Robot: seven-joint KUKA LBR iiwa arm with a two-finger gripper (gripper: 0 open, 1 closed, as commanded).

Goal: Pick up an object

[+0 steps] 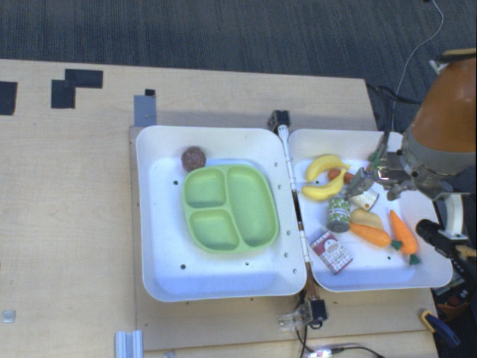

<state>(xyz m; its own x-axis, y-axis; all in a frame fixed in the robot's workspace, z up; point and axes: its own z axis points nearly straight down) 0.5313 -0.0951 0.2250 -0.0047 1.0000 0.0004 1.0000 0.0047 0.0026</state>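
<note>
Arm over the right bin of toy food, on a pale wooden desk (pixel 67 222).

The claw (pixel 370 176) hangs above the far middle of the right bin (pixel 432 274); I cannot tell whether it is released or clenched, its metal parts blurring into the clutter. Below it lie a curved yellow banana (pixel 322 177), a small green-labelled can (pixel 338 213), two tapered orange carrots (pixel 387 233), a red carton (pixel 332 252) and a pale wedge (pixel 364 217). The left bin (pixel 160 274) holds a glossy green three-compartment plate (pixel 229 209) and a dark round ball (pixel 194 157) at its far left. The arm's orange band is cut off at right.
</note>
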